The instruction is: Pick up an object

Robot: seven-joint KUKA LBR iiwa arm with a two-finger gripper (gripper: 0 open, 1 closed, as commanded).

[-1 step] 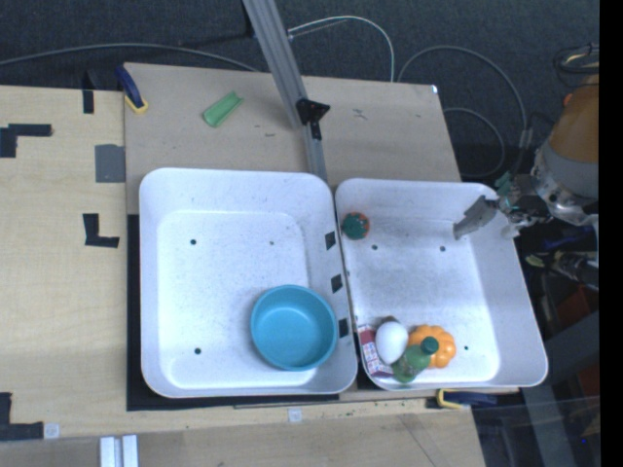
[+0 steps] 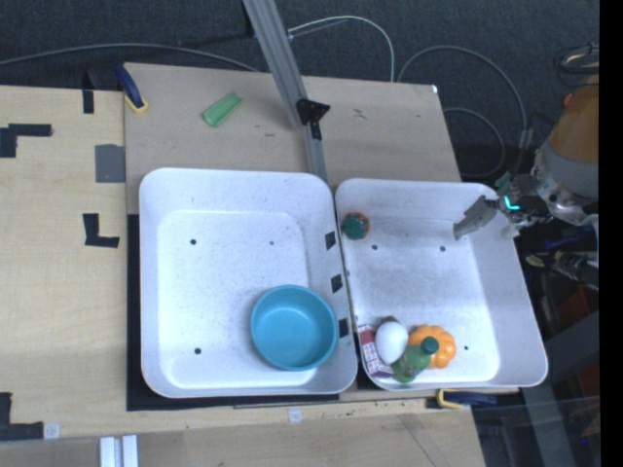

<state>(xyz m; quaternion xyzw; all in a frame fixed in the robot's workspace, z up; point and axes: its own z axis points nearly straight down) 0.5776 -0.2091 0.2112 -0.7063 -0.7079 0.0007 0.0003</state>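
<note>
**Approach stage, nothing lifted yet**

Camera view: hand [image 2: 474,220] hovering over the right bin [image 2: 506,261], at its far right edge, a grey finger slanting down toward the bin floor. Released or clenched: cannot tell from this angle. Nothing visible between the fingers. Well to the left of the hand, a small green-and-orange ball [image 2: 355,226]. Down toward the near wall, a huddle: white egg [image 2: 391,340], orange pumpkin-like toy [image 2: 434,344], green piece [image 2: 413,363], touching one another. Farther left, blue bowl [image 2: 293,326] in the left bin [image 2: 165,261]. Judged still choosing a target; next, a descent squarely over one item, likely the lone ball.
</note>
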